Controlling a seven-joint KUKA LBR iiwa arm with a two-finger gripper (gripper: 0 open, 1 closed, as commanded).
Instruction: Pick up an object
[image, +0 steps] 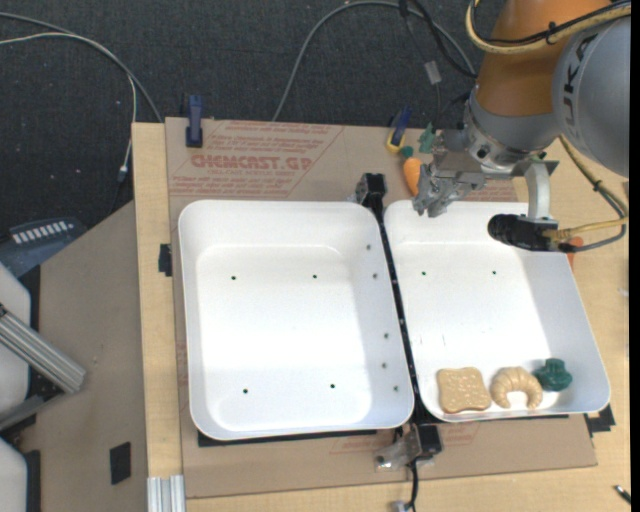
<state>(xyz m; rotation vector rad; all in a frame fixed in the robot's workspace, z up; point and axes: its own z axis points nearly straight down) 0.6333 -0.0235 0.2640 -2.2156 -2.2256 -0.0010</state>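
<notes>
Three small things lie along the near edge of the right bin (575, 300): a tan square cracker (463, 389), a pale croissant (516, 387) just to its right and touching or nearly touching it, and a dark green piece (552, 375) at the near right corner, just beside the croissant. None of them is lifted; all three rest on the bin floor, so we judge that the pick has not yet been made.

We see the tool (437, 199) hanging over the far left corner of that same bin, well apart from the three things, with nothing between its fingers. Whether those fingers are spread or pressed together we cannot tell from this slanted view; the tip is small and dark against the bin rim.

We see nothing lying on the floor of the left bin (200, 320). An orange carrot-like piece (411, 174) sits outside the bins on the counter (250, 160), just left of the tool.

As we read it, nearly all the work is left: choosing one of the three things, travelling to the near side of the right bin, coming down, closing on it and raising it.
</notes>
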